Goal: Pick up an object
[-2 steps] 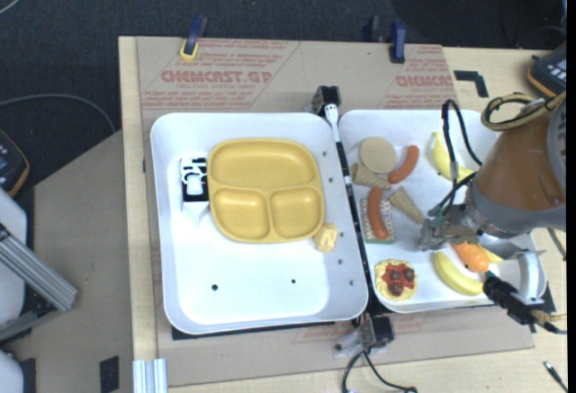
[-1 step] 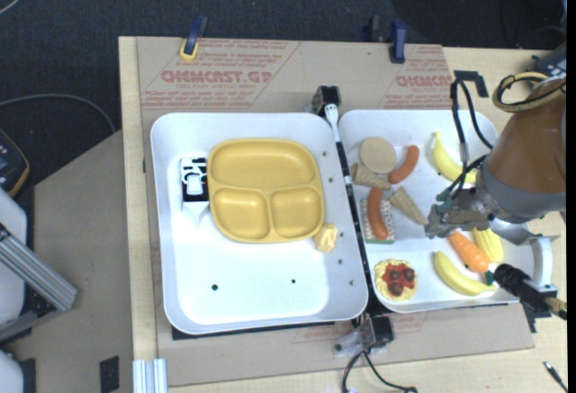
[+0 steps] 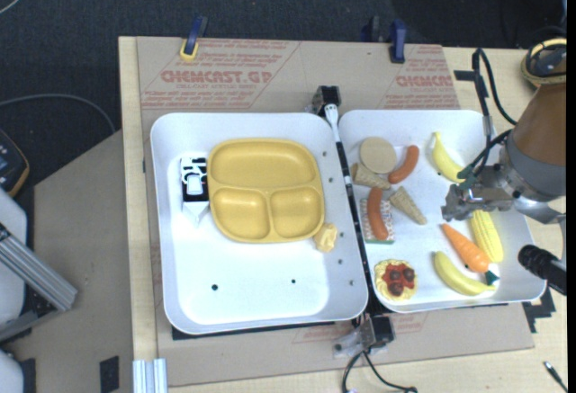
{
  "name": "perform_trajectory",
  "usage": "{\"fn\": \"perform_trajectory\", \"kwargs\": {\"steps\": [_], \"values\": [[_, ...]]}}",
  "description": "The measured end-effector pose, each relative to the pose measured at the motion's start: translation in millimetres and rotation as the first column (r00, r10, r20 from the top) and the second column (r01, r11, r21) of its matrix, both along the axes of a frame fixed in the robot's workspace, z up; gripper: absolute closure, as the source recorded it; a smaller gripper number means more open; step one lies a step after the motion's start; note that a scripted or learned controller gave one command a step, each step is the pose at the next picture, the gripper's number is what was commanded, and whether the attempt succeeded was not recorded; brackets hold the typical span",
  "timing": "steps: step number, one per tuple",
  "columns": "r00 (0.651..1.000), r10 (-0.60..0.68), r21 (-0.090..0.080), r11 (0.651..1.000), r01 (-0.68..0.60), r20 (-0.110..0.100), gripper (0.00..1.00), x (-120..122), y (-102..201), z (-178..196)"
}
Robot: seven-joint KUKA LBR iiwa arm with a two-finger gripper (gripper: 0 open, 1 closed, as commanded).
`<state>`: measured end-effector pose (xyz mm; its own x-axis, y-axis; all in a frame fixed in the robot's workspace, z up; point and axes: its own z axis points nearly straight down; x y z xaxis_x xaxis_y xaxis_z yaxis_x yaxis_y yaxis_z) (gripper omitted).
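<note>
The right bin (image 3: pixel 423 123) holds toy foods: a round tan bun (image 3: pixel 378 154), two sausages (image 3: pixel 403 164) (image 3: pixel 376 217), a cone wafer (image 3: pixel 407 205), a small pizza (image 3: pixel 396 279), two bananas (image 3: pixel 445 156) (image 3: pixel 461 275), a corn cob (image 3: pixel 487 234) and an orange carrot (image 3: pixel 466 247). My gripper (image 3: pixel 461 202) hangs low over the right side of this bin, just above the carrot's top end and left of the corn. Nothing shows between its fingers.
The left bin (image 3: pixel 243 292) carries a yellow compartment tray (image 3: pixel 265 189), a black-and-white block (image 3: pixel 193 182) at its left and a small pale yellow piece (image 3: pixel 326 238) by its right corner. The arm's orange band (image 3: pixel 544 126) stands over the right bin's far right edge.
</note>
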<state>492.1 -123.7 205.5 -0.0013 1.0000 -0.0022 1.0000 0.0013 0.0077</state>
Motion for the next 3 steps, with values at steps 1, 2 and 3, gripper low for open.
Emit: {"fn": "perform_trajectory", "kwargs": {"steps": [1, 2, 3], "values": [[1.0, 0.0, 0.0, 1.0, 0.0, -0.003, 1.0, 1, 0, 21], [1.0, 0.003, 0.001, 1.0, -0.003, -0.002, 1.0, 50, 26, 31], [1.0, 0.005, 0.002, 1.0, -0.005, -0.003, 1.0, 88, 61, 30]]}}
